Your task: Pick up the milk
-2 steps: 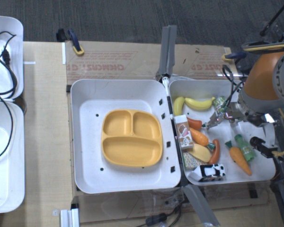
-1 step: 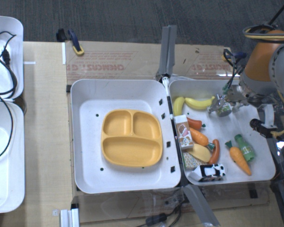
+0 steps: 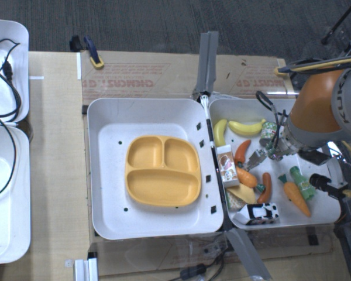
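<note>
While the gripper (image 3: 262, 154) is hovering low over the middle of the right bin (image 3: 289, 218), the milk (image 3: 262, 213), judged to be the black-and-white spotted carton, is lying on its side well short of it, toward the bin's near wall. A red sausage (image 3: 266, 187) and a carrot (image 3: 246, 177) are sitting between gripper and carton.

To do this step well, the gripper is needing to travel toward the near wall, clear the sausage, and come down across the carton's narrow width, not its length, since the wall is leaving little room on the far side.

Whether the gripper is released or clenched is impossible to tell; the metal parts are blurring into the clutter beneath. Nothing is visibly being held. A second white box (image 3: 226, 164) to the gripper's left is making the identification less than certain, as its label is too small to read.
</note>
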`<action>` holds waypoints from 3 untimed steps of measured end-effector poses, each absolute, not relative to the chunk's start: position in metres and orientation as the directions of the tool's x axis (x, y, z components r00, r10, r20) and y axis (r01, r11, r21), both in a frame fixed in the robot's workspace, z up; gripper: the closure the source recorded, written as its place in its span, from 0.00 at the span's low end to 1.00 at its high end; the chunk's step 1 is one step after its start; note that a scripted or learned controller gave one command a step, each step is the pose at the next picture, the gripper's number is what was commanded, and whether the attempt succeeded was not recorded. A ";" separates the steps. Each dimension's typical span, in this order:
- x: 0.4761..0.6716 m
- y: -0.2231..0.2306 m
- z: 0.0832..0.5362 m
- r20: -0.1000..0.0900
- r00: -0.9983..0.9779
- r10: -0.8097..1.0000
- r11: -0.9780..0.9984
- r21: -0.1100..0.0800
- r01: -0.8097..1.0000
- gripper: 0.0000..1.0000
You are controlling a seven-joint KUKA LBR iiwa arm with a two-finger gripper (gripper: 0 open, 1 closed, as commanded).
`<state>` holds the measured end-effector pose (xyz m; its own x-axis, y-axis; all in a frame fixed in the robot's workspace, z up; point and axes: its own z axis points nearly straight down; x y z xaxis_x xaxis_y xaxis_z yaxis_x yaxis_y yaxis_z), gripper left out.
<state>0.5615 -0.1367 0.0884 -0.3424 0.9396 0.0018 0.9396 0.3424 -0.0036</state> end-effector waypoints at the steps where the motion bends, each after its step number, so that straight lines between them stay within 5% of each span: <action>1: 0.613 -0.168 0.088 0.003 -0.421 0.907 0.421 -0.004 0.907 0.00; 2: 0.564 -0.112 0.094 -0.017 -0.562 0.827 0.562 0.008 0.827 0.00; 3: 0.649 -0.113 0.159 -0.001 -0.395 0.919 0.395 -0.003 0.919 0.00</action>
